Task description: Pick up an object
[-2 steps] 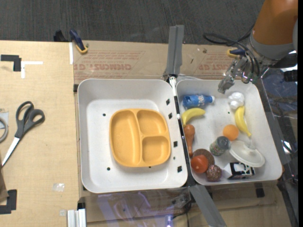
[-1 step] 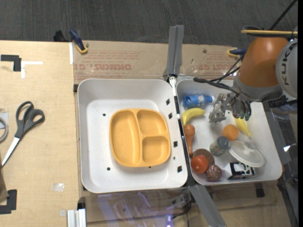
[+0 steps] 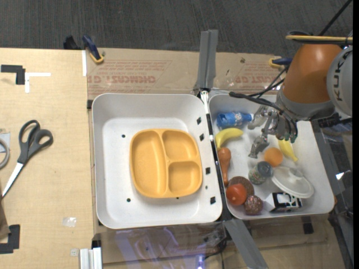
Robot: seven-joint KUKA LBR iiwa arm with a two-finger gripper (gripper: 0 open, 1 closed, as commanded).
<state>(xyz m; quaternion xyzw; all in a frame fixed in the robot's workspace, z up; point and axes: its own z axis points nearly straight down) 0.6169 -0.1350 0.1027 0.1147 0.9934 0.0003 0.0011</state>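
The right bin [image 3: 322,150] holds a heap of small items. Among them are a blue bottle [image 3: 234,118], a yellow banana [image 3: 229,134], an orange ball [image 3: 274,157], a round speckled jar [image 3: 259,172], a red tomato [image 3: 236,194] and a long orange-brown piece [image 3: 224,162]. My gripper [image 3: 259,145] hangs low over the middle of this bin, between the banana and the orange ball and just above the jar. Nothing shows as held in it. A second yellow piece [image 3: 288,149] lies partly hidden behind the wrist.
The left bin [image 3: 106,167] carries a yellow divided plate [image 3: 166,162]. In the right bin's front lie a white lid [image 3: 293,182], a black-and-white box [image 3: 285,201] and a dark red fruit [image 3: 253,205]. Scissors [image 3: 28,144] rest on the bench at left.
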